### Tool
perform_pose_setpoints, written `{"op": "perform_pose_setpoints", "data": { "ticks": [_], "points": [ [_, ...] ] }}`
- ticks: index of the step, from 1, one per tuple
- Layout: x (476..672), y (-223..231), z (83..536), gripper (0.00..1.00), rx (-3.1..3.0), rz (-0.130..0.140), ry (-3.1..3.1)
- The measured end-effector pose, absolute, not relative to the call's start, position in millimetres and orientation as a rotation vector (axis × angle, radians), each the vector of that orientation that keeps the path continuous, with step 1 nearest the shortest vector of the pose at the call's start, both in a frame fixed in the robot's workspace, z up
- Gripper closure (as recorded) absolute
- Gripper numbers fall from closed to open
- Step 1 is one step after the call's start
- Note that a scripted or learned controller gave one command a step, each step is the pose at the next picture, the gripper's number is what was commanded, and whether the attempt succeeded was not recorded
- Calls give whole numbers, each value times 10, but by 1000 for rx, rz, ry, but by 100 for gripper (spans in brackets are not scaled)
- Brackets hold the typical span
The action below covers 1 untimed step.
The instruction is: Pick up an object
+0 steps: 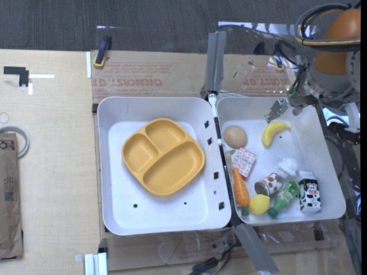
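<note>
**Banana beside the gripper at the far end of the right bin**

Banana [274, 132] lies in the right bin [330, 171], beyond the lemon [259, 204], carrot [240, 188] and milk carton [309, 195]. Just past it the gripper [279, 109] hovers, apparently holding nothing; whether it is parted or clenched cannot be told.

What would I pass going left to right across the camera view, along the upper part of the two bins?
Yellow divided plate → brown round object → banana → gripper.
</note>
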<state>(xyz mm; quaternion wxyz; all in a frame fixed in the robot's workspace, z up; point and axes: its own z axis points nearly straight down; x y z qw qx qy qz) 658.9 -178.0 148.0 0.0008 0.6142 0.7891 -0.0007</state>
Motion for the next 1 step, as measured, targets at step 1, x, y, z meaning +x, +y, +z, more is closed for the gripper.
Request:
{"op": "perform_pose_setpoints", "data": {
  "ticks": [1],
  "points": [
    [6476,-1807,960,0,1891,3,2497]
  ]
}}
